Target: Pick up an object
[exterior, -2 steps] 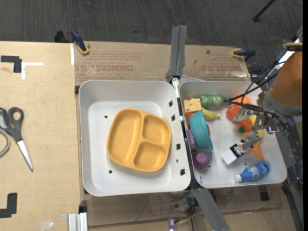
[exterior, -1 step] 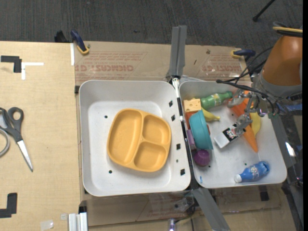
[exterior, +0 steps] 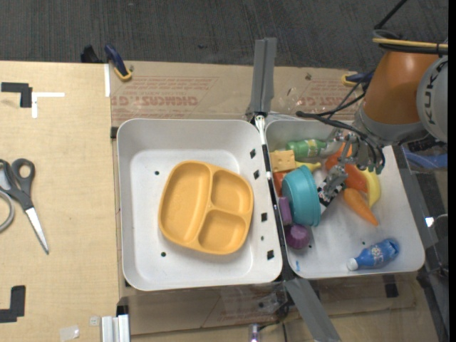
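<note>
My gripper (exterior: 332, 185) reaches down into the right bin (exterior: 401, 223), among a cluster of toys. It sits just right of a teal bowl (exterior: 302, 195) lying on its side and left of an orange carrot (exterior: 360, 204) and a yellow banana (exterior: 373, 186). A green bottle (exterior: 308, 148) and a yellow cheese block (exterior: 283, 160) lie at the back of the bin. A purple toy (exterior: 298, 236) rests in front of the bowl, and a blue bottle (exterior: 374, 255) lies near the front right corner. The gripper's body hides what is at its tip.
The left bin (exterior: 130, 212) holds a yellow divided plate (exterior: 206, 207). Scissors (exterior: 26, 199) lie on the bench at the far left. The grey and orange arm (exterior: 399, 91) hangs over the right bin's back right corner with cables around it.
</note>
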Tool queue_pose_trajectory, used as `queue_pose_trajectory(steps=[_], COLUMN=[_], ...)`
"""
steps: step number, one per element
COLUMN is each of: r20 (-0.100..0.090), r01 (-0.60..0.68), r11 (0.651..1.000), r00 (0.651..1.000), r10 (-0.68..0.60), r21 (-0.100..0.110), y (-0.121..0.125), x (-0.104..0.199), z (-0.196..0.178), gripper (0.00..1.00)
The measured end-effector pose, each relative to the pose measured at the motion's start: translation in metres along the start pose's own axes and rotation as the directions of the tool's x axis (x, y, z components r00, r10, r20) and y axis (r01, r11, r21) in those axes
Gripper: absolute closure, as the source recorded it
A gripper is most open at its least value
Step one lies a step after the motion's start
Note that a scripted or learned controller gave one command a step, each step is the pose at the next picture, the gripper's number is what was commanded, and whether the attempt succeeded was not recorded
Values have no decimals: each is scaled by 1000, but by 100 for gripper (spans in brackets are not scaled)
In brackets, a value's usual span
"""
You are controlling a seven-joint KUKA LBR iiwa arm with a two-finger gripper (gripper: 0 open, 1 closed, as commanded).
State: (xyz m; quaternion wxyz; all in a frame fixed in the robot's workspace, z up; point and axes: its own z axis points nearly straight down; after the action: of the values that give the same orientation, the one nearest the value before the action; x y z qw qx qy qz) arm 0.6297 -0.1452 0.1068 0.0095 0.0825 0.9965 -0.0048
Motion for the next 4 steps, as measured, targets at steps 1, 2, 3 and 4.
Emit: queue_pose_trajectory(steps=[1,2,3,4], r20=[10,14,3,12], r01=[19,72,7,9], r11=[1000,997,1000,1000], r00=[1000,997,1000,1000], r10=[-19,-72,-7,-9], r21=[-7,-5,-5,-4], y=[-37,-63,-52,-52], x=[52,96,45,41], z=[-1,-1,0,-15], gripper=[0,0,0,100])
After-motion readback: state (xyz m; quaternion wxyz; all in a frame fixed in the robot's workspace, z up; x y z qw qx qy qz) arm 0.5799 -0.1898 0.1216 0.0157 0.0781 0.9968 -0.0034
